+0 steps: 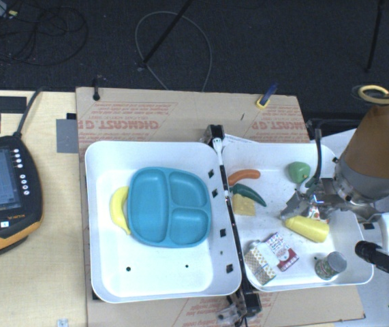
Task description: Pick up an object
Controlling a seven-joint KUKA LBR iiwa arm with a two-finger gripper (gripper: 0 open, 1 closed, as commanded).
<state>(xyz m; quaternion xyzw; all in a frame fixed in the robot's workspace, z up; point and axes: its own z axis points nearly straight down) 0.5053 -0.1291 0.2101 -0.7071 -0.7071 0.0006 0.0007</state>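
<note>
My arm reaches in from the right over the right of the 2 shallow white bins, and my pincer hangs low above that bin's middle. Its metal fingers point down and to the left, but I cannot tell whether they are spread or closed, and I see nothing between them.

Just under the fingertips lies a yellow plastic bottle-shaped piece on its side, its narrow end toward the bin's centre; whether I touch it I cannot tell. Near my wrist, toward the far wall, sits a round green toy fruit. Further left, close to the divider, an orange sausage-shaped toy lies above a dark green pepper-shaped toy, and a pale yellow wedge lies just under the pepper, touching it. At the near edge of the right bin rest a red-and-white printed packet and, well to its right, a small grey-lidded round can.

The left bin holds a blue 3-compartment plastic tray, with a yellow toy banana tucked against its left side. On the desk to the far left lies a black and orange handheld control pad.
</note>
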